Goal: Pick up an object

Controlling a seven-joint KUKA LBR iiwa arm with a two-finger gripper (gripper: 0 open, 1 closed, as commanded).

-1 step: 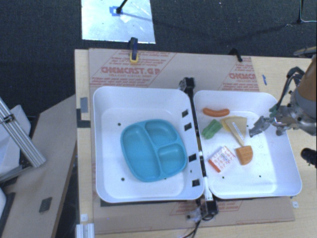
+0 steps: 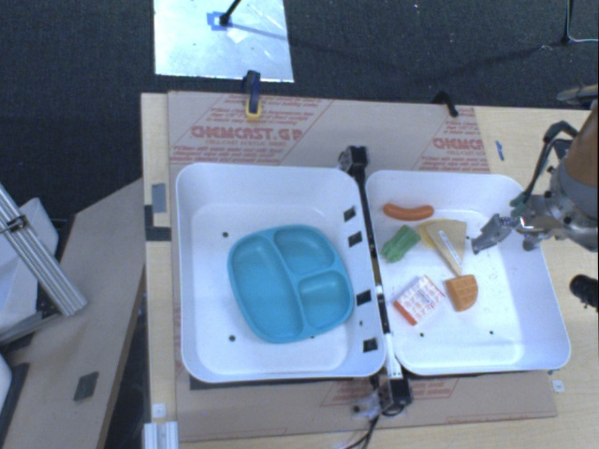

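Partly cut off at the frame's right side, the arm (image 2: 582, 171) shows little beyond its wrist and a loop of cable. The gripper (image 2: 493, 233) reaches out from it over the right bin (image 2: 538, 344), near that bin's right wall. Its fingers (image 2: 489, 232) are small and blurred; one grey finger points toward the middle of the bin, and how far apart the fingers stand cannot be made out. Nothing can be seen between them.

Just beside the fingertip, toward the bin's middle, lies a pale yellow wedge (image 2: 446, 242) with a thin light strip across it; what that strip is cannot be told. An orange-brown piece like a bread slice (image 2: 461, 292) lies toward the near edge from the wedge, just beside its tip. A small red and white packet (image 2: 420, 299) lies beside it; its print is too small to read. A hot dog sausage (image 2: 409, 211) lies near the far wall, and a green toy piece (image 2: 401, 243) of unclear shape lies by the wall shared with the left bin (image 2: 201, 344).

A blue divided plate (image 2: 288, 282) rests in the middle of the left bin. Both bins stand on a cardboard sheet (image 2: 309, 124) with red lettering.
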